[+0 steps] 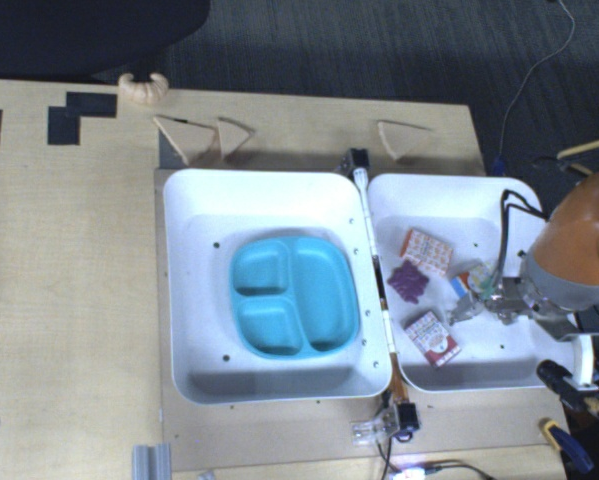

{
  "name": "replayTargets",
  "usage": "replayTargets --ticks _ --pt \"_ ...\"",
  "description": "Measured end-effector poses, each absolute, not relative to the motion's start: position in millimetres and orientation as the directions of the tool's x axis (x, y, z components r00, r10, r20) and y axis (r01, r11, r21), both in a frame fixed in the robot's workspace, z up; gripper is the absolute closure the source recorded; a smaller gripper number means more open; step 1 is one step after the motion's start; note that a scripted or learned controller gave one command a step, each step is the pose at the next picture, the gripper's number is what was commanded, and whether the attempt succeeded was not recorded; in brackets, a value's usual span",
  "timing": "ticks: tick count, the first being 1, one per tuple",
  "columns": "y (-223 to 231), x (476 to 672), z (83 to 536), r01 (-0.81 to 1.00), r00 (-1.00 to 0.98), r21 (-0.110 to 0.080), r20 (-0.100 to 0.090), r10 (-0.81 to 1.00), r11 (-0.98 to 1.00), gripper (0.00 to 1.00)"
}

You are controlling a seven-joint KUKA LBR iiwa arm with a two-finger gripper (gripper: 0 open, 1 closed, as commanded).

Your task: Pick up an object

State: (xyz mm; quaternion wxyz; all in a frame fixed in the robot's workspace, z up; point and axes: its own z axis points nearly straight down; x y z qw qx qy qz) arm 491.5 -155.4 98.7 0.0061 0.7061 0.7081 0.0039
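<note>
Two shallow white bins sat side by side on the wooden bench [69,298]. The left bin [194,228] held a blue divided tray [294,293] with three compartments, lying near the middle of that bin's floor. The right bin [479,203] held the loose objects, and the purple cluster [409,281] near its middle serves as the landmark. Just above and to the right of the purple cluster lay a small patterned box [427,251], tilted, red and white. Below the purple cluster, slightly right and apart from it, lay a second small packet [432,336] with red edging, also tilted. To the right of the purple cluster, a small blue and orange item [463,284] rested on the bin floor, close to the gripper [479,298]. The arm reached in from the right, its orange band [584,233] well to the right of the purple cluster. Whether the tool was spread or pressed together could not be told, since its tip was small and blurred.
</note>
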Motion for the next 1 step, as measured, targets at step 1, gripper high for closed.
replayTargets --ticks 1 --pt "-154.8 493.1 109.4 1.000 -0.004 0.018 -0.003 1.000 0.004 1.00"
